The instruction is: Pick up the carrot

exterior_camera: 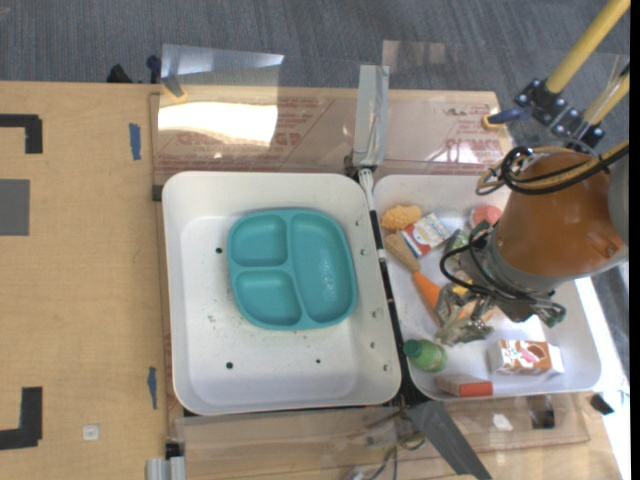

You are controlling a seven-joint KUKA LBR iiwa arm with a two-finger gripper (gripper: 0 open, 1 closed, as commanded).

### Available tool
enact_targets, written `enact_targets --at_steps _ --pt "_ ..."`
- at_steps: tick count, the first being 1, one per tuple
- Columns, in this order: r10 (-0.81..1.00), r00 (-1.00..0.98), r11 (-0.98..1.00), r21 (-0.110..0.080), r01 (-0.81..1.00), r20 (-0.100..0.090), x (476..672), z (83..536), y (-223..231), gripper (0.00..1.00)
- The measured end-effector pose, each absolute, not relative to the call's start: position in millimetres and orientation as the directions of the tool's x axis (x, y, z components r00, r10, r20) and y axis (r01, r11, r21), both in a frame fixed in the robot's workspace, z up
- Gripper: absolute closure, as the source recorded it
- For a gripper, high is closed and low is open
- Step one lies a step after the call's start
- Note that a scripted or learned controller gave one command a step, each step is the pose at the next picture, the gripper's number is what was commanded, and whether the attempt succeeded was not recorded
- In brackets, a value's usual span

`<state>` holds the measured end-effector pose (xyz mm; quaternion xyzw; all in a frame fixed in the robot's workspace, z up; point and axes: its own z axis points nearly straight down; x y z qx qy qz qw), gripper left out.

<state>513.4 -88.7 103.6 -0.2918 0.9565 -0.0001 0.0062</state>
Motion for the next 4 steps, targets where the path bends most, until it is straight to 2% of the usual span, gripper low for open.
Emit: enact_targets --at_steps 1,2,3,4 --pt "-0.467 -0.884 0.884 -0.004 -0.467 -0.013 517.3 188 -25 1.00" --pt "-0.377 -0.926 0.926 -0.001 -0.377 -0.004 500.6 186 -75 1.00" --pt "-0.327 -0.945 0.945 -0.010 -0.327 -0.014 497.6 301 -134 1.00" --pt "-0.497 -0.868 0.868 -0.003 -0.497 -0.004 536.4 262 -225 1.00"
